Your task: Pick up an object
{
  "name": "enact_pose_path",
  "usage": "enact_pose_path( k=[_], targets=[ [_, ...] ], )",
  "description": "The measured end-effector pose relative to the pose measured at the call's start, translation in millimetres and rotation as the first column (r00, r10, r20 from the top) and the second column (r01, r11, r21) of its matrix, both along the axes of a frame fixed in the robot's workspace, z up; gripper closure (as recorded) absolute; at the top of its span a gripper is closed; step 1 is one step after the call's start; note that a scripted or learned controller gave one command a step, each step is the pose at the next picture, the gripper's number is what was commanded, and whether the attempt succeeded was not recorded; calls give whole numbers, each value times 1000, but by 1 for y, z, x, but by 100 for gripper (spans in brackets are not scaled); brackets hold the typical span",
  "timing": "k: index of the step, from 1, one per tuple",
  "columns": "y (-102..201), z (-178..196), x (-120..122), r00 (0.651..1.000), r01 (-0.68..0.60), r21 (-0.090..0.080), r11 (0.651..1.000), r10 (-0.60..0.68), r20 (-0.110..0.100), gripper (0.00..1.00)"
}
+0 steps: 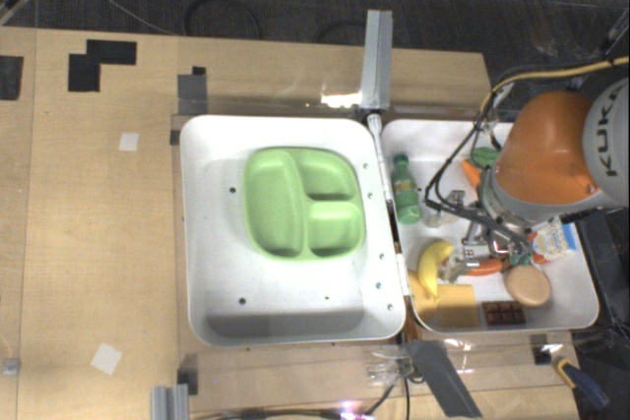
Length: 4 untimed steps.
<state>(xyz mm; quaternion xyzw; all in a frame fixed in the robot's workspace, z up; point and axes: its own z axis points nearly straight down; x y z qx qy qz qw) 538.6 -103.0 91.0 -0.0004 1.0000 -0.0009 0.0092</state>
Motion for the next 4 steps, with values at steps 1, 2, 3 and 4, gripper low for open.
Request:
enact_pose_path(
  k=[1,2,3,4],
  targets=[
    [2,-1,50,995,98,3,995,-98,-2,0],
    [-1,0,18,989,150,4,989,-150,-1,0],
    [19,1,-45,968,249,4,968,-249,7,0],
    [-7,0,4,959,283,6,959,-283,1,0]
  ],
)
